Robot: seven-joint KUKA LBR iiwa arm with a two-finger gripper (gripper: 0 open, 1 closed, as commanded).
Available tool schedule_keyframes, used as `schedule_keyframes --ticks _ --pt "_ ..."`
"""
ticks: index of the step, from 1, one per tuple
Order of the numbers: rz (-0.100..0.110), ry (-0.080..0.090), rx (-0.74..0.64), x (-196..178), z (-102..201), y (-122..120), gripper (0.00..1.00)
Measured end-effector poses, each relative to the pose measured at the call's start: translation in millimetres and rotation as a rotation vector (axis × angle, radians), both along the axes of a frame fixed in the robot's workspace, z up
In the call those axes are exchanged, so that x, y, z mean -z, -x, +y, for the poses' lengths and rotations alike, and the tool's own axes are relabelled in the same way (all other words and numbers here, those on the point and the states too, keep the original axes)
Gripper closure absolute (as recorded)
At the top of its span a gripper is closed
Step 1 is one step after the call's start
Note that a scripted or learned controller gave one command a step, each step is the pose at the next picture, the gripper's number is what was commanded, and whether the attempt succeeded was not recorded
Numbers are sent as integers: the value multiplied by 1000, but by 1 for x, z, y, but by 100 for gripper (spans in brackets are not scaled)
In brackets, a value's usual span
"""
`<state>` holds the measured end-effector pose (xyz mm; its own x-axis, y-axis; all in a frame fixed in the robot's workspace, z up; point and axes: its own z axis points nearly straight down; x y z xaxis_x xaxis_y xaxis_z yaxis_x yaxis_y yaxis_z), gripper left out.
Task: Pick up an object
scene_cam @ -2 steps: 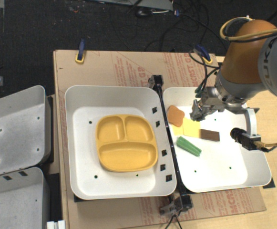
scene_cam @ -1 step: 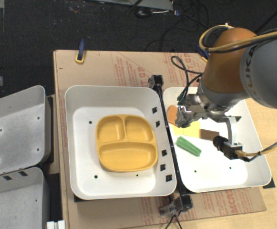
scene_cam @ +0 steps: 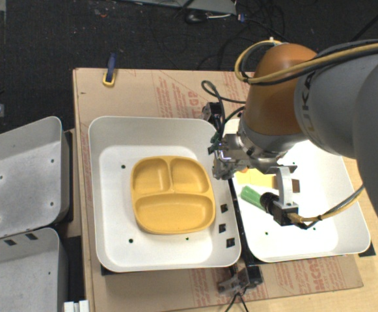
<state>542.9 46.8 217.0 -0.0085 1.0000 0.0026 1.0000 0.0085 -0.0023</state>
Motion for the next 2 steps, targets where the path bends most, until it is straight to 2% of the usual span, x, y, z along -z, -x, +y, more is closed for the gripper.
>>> schedule_keyframes --ticks 1,2 --pt "-3 1 0 -15 50 6 100" --pt "-2 3 7 -14 46 5 0"
